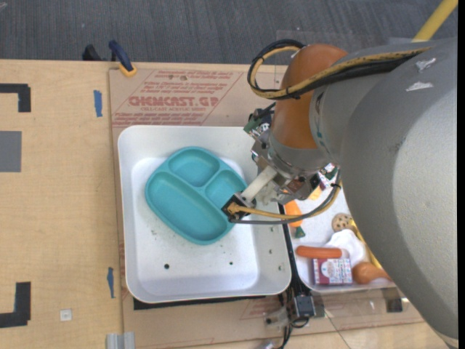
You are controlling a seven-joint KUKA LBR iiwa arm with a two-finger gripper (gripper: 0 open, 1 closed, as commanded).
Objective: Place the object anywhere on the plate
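Note:
A teal divided plate (190, 193) lies in the left white bin (138, 253), towards its upper middle. The gripper (293, 187) hangs under the orange-banded wrist, over the wall between the two bins and just right of the plate's right rim. The wrist hides what is beneath it. A small orange piece (291, 209) shows just below the gripper, at the left edge of the right bin. I see nothing held between the fingers.
In the right bin lie a red sausage (318, 252), a round cookie (340, 222), a red and white box (333, 272) and an orange object (368, 273). The big grey arm covers most of that bin. A cardboard sheet (174, 97) lies behind the left bin.

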